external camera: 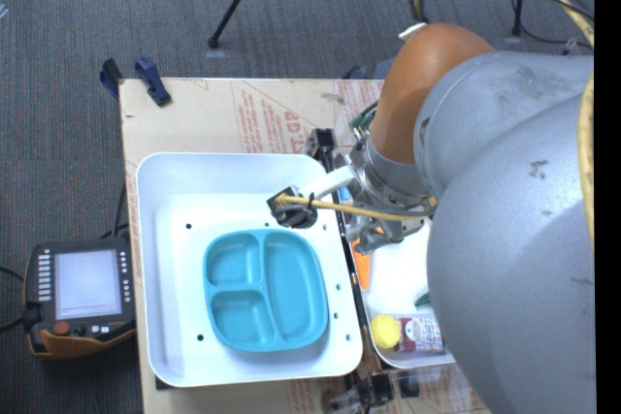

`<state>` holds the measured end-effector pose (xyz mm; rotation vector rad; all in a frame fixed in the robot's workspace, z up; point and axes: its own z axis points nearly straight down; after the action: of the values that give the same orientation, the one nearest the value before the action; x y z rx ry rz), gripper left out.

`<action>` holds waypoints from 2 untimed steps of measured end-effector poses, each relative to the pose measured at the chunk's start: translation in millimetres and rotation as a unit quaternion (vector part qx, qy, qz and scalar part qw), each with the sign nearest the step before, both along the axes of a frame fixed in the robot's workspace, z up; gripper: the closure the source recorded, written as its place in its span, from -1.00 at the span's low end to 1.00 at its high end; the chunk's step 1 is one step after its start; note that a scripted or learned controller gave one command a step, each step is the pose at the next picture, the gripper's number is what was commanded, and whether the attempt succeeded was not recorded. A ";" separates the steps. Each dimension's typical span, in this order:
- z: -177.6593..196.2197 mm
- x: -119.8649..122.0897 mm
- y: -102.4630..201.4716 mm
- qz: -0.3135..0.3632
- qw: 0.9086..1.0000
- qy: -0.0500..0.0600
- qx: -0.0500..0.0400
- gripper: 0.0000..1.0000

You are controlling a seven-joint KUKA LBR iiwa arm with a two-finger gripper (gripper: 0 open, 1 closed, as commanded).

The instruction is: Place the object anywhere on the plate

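A light blue plate (264, 302) with three compartments lies in the left white bin (165, 208), and nothing rests on it. My gripper (373, 234) hangs over the left edge of the right bin (396, 278), largely hidden under the grey arm and its orange band. Just below the gripper an orange object (361, 267) shows by the wall between the bins; whether the gripper touches it I cannot tell. At the right bin's front lie a yellow round object (386, 332) and a red and white packet (423, 335).
The arm covers most of the right bin. A small green thing (424, 299) peeks out beside it. A teach pendant (81, 294) sits left of the bench, with blue clamps (151, 80) on the bench's back left corner.
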<state>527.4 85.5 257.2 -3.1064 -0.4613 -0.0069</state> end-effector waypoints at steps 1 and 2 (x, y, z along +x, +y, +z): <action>-4.3 -1.8 -0.5 -0.001 1.000 0.005 -0.001 -1.00; 3.4 -1.4 -2.7 -0.004 1.000 0.007 -0.001 1.00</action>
<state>526.0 82.9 260.6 -3.1073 -0.4501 0.0167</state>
